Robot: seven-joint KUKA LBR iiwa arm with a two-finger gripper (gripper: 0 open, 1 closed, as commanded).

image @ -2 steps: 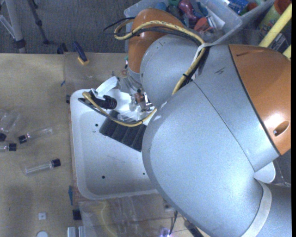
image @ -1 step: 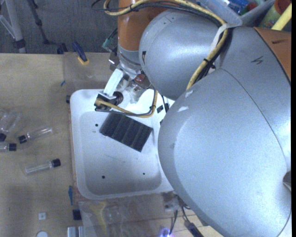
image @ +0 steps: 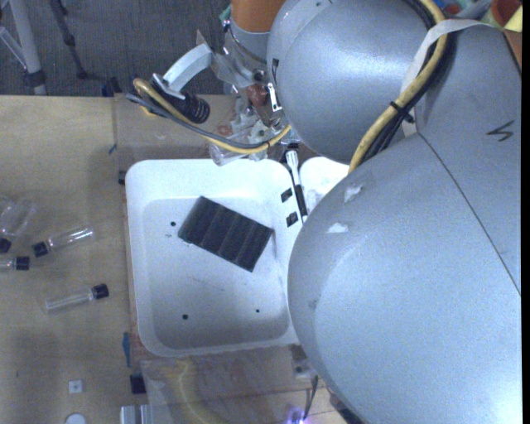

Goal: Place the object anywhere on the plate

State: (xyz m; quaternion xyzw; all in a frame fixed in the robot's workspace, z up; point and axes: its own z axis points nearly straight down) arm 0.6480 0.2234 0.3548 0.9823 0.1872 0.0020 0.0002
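Two small clear vials with black caps, one [image: 76,296] nearer to you and one [image: 64,241] a little behind it, lie on the wooden bench [image: 58,149] at the left, well apart from the left bin [image: 134,273]. On the right, the big grey arm link [image: 414,290] covers the near right corner of this bin and almost all of the right bin [image: 321,173], of which you see a small white part at the far side.

Inside the left bin you have much free floor. The near half is bare white, with a few small dark dots [image: 184,315] on it. The dark ribbed slab [image: 226,233] lies flat in the far half, turned at an angle to the walls. Its right corner comes near to the right wall, and its left end is apart from the left wall. Nothing touches the slab from above.

Between the two bins a thin black strip [image: 293,184] runs along the shared edge.

Further back, the gripper [image: 248,124] hangs over the far rim of the left bin, behind the slab and not touching it. Whether it is wide or narrow you cannot tell, because the metal parts and wires there hide it. A yellow and black hose [image: 170,98] loops out to its left, and the orange band [image: 252,12] shows at the top edge.
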